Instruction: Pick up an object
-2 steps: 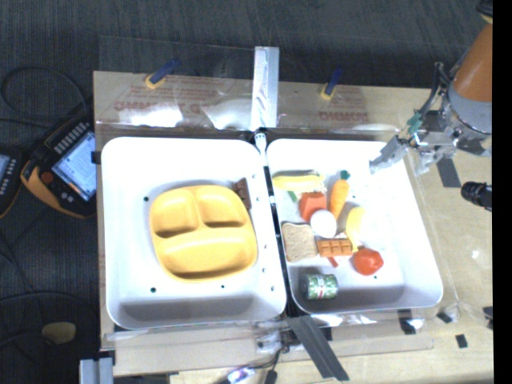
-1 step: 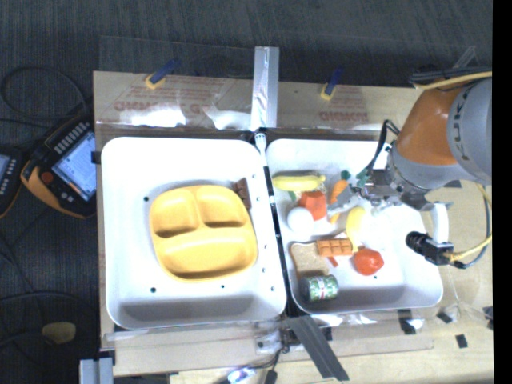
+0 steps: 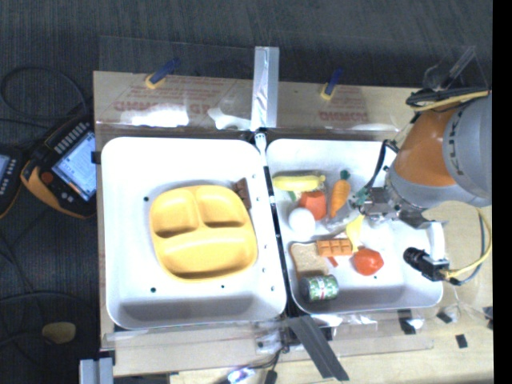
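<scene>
The right bin [image 3: 416,294] holds several toy foods: a yellow corn cob [image 3: 298,183], an orange carrot [image 3: 339,196], a red-orange piece [image 3: 314,205], a white egg [image 3: 302,220], a bread slice [image 3: 306,256], an orange waffle [image 3: 334,246], a red tomato [image 3: 367,261] and a green can [image 3: 322,287]. My gripper [image 3: 370,207] hangs low over the bin's right middle, just right of the carrot and above a small yellow piece [image 3: 353,227]. Nothing shows as held.
The left bin [image 3: 128,174] carries a yellow divided plate [image 3: 204,229], with a small brown item [image 3: 242,190] at its upper right corner. The arm's grey and orange body [image 3: 436,154] covers the right bin's far right corner. A handheld controller [image 3: 68,166] lies left of the bench.
</scene>
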### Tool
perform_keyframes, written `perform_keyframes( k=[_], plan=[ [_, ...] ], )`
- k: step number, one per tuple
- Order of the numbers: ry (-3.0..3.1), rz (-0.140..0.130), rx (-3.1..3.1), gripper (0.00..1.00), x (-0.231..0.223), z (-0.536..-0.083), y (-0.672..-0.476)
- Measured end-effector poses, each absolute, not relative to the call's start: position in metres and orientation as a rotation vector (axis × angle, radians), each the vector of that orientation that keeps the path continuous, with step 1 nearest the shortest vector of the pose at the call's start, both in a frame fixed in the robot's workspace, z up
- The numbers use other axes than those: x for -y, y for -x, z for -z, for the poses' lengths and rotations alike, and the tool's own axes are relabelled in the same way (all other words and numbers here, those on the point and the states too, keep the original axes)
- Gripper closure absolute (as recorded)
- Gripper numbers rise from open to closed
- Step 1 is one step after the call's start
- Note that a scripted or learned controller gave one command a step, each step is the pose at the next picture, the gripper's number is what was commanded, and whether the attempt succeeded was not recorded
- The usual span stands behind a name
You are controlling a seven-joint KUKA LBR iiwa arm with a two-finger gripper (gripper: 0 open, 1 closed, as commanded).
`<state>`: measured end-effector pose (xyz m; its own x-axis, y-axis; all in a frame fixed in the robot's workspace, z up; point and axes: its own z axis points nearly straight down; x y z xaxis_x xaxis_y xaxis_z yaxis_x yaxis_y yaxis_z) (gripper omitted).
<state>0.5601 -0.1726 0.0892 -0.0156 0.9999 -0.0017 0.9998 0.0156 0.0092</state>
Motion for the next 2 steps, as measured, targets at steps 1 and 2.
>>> perform_keyframes(
  k=[1, 2],
  plan=[
    [-2.197, -0.010, -2.231, 1.00, 0.173, -0.099, -0.561],
    [-2.417, 0.005, -2.010, 1.00, 0.080, -0.183, -0.562]
  ],
)
